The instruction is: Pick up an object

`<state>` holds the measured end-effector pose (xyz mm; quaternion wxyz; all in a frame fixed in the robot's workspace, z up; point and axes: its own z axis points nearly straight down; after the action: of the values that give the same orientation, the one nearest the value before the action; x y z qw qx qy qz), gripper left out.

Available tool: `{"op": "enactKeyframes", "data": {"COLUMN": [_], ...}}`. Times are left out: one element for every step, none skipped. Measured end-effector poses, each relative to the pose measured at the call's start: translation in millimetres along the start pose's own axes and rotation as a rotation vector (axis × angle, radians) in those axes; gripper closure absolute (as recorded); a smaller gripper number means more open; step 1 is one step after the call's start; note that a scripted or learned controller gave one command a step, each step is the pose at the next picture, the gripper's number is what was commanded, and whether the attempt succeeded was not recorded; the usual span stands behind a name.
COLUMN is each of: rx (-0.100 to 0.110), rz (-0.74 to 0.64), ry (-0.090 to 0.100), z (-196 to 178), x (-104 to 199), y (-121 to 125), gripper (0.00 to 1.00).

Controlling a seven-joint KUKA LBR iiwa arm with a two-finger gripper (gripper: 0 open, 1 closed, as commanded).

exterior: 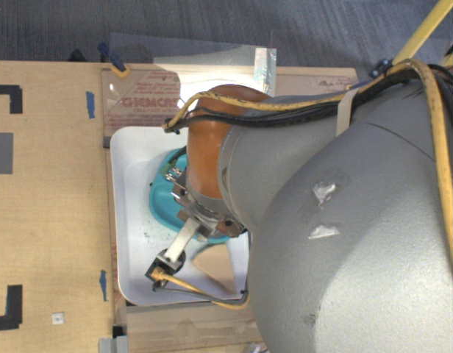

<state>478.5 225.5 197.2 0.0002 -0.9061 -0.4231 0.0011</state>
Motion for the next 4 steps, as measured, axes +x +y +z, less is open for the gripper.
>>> {"op": "enactKeyframes", "data": {"rx": [0.000,0.000,0.000,0.000], "rz": [0.266,0.597,0.674,0.178], "ry": [-0.001,0.001,0.003,0.002], "z": [8,26,16,-59], "x": [-1,3,1,1], "y": [0,5,3,0], "gripper": [1.00,1.00,1.00,1.00]}}
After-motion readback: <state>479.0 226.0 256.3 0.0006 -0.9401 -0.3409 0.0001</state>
